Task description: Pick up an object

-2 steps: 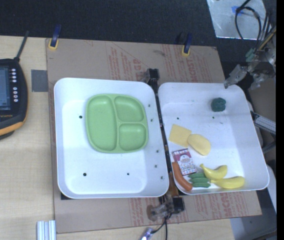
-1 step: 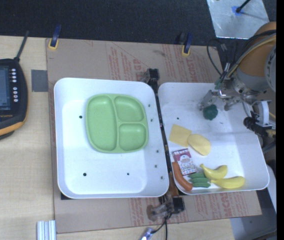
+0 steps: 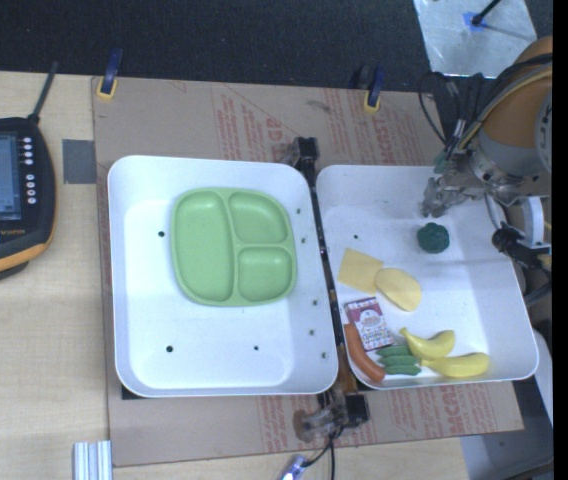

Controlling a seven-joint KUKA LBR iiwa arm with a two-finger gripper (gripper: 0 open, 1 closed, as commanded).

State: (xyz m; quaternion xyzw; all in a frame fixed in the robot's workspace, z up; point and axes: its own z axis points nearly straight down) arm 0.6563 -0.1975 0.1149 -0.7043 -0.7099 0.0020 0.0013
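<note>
A: From the overhead camera, where did we place the gripper (image 3: 436,204)?

B: We saw it just above the dark green ball (image 3: 433,237) in the right bin (image 3: 484,298), nothing between it and the ball; whether it was spread or clenched we could not tell.

A: How would that ball handle?

B: We judged it light, rounded, perhaps soft; we would pinch it across its middle.

A: And our count?

B: Below the ball: one yellow wedge (image 3: 360,269), one pale slice (image 3: 399,288), one red packet (image 3: 368,322), two bananas (image 3: 444,354), one sausage (image 3: 362,357), one green pod (image 3: 398,358). Left of it, one green divided plate (image 3: 232,246) in the left bin (image 3: 144,298).
</note>
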